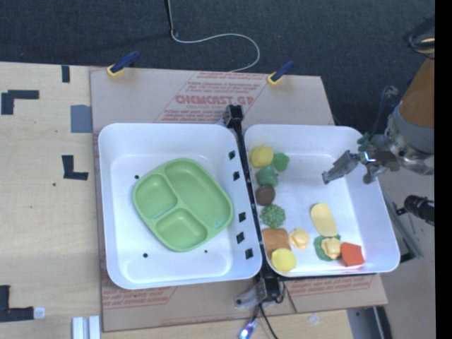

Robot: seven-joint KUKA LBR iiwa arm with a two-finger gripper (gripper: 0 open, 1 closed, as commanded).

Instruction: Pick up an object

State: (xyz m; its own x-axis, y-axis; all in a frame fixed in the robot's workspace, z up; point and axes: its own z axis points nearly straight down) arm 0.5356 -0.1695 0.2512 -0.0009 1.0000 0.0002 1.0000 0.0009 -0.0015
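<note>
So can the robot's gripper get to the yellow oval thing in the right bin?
Probably yes. The yellow oval piece lies flat on open bin floor with nothing on top of it, and the gripper hangs just above and beyond it, over the right bin.

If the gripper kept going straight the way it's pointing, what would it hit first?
Probably bare floor of the right bin; the gripper points left and down toward open white space short of the green toy. Depth is unclear.

- The grey KUKA arm carries an orange band above its wrist.
- Its end effector is dark grey metal, with greenish fittings at the base and thin cables nearby.
</note>
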